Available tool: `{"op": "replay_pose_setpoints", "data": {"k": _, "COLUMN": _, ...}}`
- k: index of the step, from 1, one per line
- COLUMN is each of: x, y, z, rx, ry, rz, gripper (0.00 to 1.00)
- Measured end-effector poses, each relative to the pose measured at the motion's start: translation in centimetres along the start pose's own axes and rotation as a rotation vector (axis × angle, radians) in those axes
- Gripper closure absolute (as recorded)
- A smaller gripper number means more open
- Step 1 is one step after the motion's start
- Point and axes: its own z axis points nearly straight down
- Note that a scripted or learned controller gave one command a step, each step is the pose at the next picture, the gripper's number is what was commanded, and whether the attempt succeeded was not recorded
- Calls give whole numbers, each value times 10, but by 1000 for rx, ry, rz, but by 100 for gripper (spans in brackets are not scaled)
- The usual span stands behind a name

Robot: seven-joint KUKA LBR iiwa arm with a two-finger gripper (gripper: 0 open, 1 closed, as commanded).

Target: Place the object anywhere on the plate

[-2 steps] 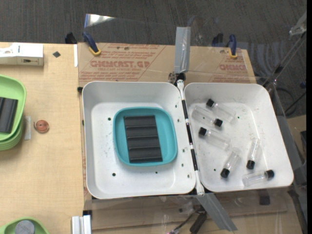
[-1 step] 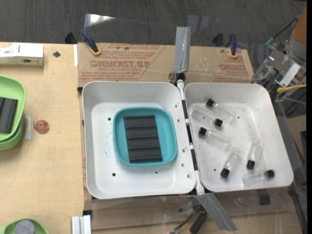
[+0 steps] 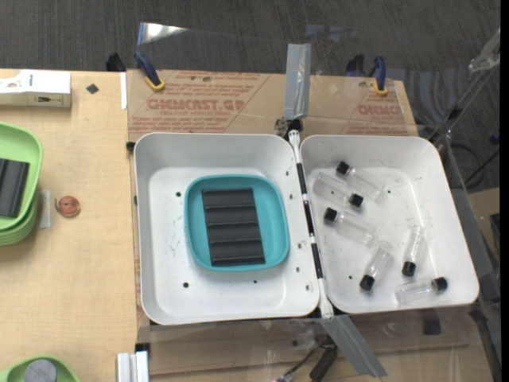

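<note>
Well, nothing has been placed yet, as far as can be judged. The teal plate [image 3: 236, 222] is seen in the left bin [image 3: 155, 213], carrying a dark ribbed insert [image 3: 232, 227] and no vial. Clear vials with black caps [image 3: 348, 189] are scattered across the right bin [image 3: 445, 213], well apart from the plate. The claw's state cannot be told. Picking, carrying and setting down all remain to be done.

left bin [image 3: 151, 237] holds a teal plate [image 3: 274, 213] with a dark ribbed insert [image 3: 232, 227] lying on it — right bin [image 3: 445, 181] has clear vials with black caps [image 3: 343, 168] scattered about — green dish [image 3: 24, 165] sits at the bench's left edge.
</note>
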Motion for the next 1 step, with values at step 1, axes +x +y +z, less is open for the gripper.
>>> {"op": "replay_pose_setpoints", "data": {"k": 1, "x": 5, "y": 19, "z": 1, "rx": -1, "ry": 0, "rz": 101, "gripper": 0}}
